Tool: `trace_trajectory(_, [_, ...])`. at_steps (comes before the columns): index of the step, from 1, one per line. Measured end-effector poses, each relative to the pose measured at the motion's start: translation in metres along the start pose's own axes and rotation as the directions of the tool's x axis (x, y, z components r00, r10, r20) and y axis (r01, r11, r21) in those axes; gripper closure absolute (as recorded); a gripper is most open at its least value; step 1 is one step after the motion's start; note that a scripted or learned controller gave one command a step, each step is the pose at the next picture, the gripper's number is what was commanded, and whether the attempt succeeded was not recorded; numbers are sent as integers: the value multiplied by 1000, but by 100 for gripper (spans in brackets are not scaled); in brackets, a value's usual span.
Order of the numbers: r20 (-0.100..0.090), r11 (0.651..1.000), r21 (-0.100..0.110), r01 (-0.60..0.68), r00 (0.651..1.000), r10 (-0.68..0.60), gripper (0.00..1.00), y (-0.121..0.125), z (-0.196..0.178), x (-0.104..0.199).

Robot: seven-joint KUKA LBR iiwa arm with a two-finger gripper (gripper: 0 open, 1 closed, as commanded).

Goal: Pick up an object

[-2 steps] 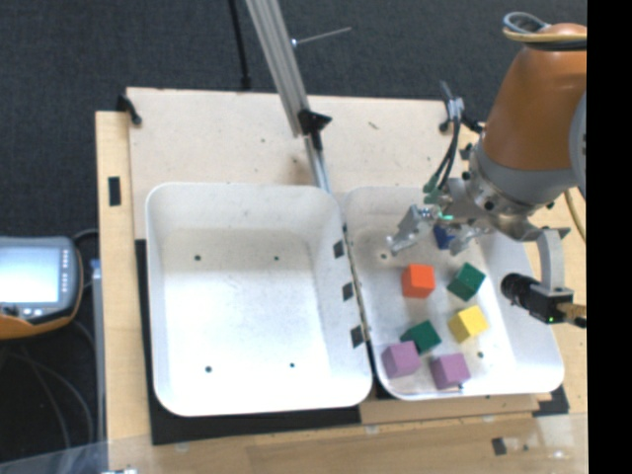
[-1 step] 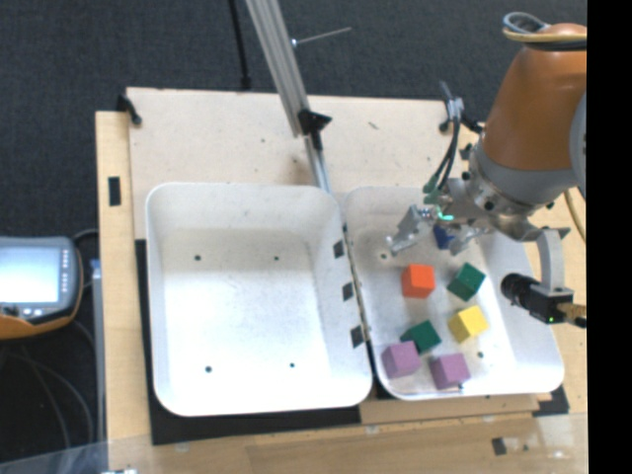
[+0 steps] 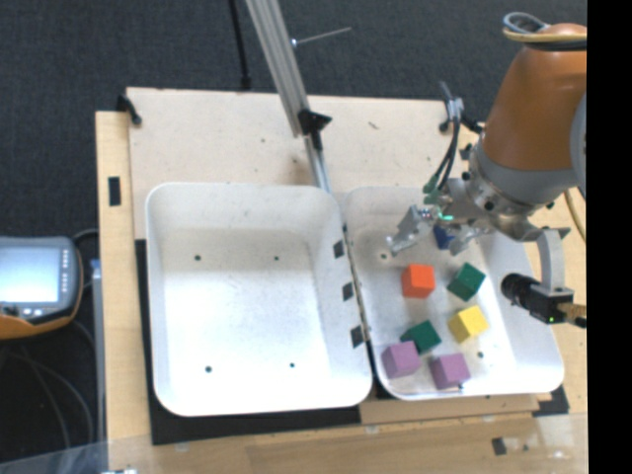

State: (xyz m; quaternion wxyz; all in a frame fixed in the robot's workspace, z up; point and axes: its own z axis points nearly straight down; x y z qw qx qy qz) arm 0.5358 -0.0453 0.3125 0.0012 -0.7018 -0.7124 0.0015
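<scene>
Six small coloured blocks are lying in the right-hand shallow white plastic bin [image 3: 513, 368]: an orange cube [image 3: 418, 280], a dark green cube [image 3: 466, 282], a yellow cube [image 3: 469, 322], a smaller dark green block [image 3: 423, 336] and two purple cubes, one at the lower left [image 3: 400, 358] and one just beside it to the right [image 3: 449, 369]. They are sitting close together in the bin's lower half, the small green block nearly touching the left purple one. The two-finger metal gripper [image 3: 423, 227] is hanging over the bin's upper part, above and apart from the orange cube, with nothing between its fingers; how wide they are standing cannot be told, since wiring and the wrist are crowding them. The grey arm with its orange band [image 3: 538, 87] is covering the bin's upper right corner. A slanted aluminium pole [image 3: 281, 62] is crossing the bench [image 3: 227, 136] behind. The left white bin [image 3: 158, 265] is offering open floor.
</scene>
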Motion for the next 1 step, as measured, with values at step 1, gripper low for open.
trace_trajectory(1, [1, 1000, -1, 12, 1000, -12, 100, 1, -11, 0])
